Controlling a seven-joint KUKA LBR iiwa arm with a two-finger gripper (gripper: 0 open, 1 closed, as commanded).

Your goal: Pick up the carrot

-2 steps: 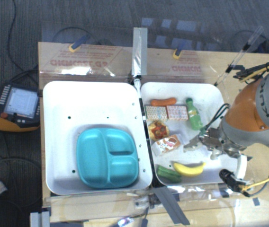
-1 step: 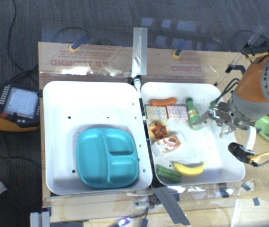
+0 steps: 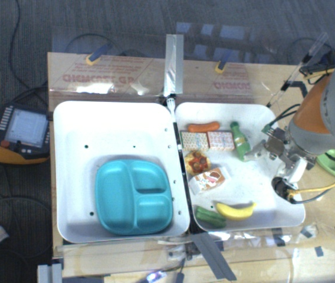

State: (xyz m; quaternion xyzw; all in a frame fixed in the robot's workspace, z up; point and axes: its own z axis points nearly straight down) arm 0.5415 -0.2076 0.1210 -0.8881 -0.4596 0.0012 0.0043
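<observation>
**Setting.** Dark grey carpet floor (image 3: 97,10) with loose black cables. A handheld control pendant (image 3: 17,135) with a pale screen and orange casing lies on the carpet at 9 o'clock. The bench (image 3: 114,75) is topped with brown board carrying mirrored print. A strip of silver tape (image 3: 174,63) runs from 12 o'clock down to the seam between the bins.

**Left bin** (image 3: 73,128). Shallow white plastic with rounded corners. It holds a teal divided plate (image 3: 133,196), smooth and glossy with three compartments, toward the bin's 6 o'clock side.

**Right bin** (image 3: 256,114). Same make, touching the left bin along the seam.
- Carrot (image 3: 203,127): orange, slim and smooth, lying flat at the bin's 11 o'clock just inside the far rim. Its long axis runs roughly 9 to 3 o'clock, with the 3 o'clock end a touch higher in view. Which end tapers cannot be told.
- Two small printed cartons (image 3: 207,140), square, side by side just beside the carrot at its 6 o'clock.
- Green bottle (image 3: 238,139), lying at the cartons' 3 o'clock.
- Two crinkled snack packets (image 3: 203,171), toward 8 o'clock.
- Banana (image 3: 235,210), yellow and curved, at 6 o'clock.
- Dark green vegetable (image 3: 209,216), touching the banana's 9 o'clock end.

**Gripper** (image 3: 268,145). Grey, over the bin's 3 o'clock side near the bottle and well apart from the carrot. Whether the claw is released or clenched cannot be told.
</observation>
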